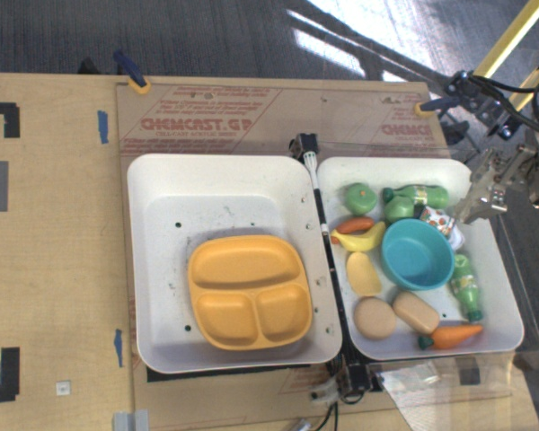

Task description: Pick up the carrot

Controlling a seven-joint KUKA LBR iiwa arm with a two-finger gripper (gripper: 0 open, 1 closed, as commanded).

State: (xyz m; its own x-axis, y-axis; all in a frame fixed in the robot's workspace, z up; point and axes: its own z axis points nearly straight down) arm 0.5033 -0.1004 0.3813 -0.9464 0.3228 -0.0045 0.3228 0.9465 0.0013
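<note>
Carrot (453,335) lower right of frame, right bin (512,317) near wall | gripper (483,200) at right edge, finger state: you cannot tell | risk: wall and tan block (416,312) crowd your grasp, fingers may slip off.

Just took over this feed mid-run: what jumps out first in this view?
The yellow divided tray lies alone in the left bin. The right bin is crowded with toy food around a teal bowl; the carrot lies at its near right corner. The tool hangs over that bin's far right edge.
</note>
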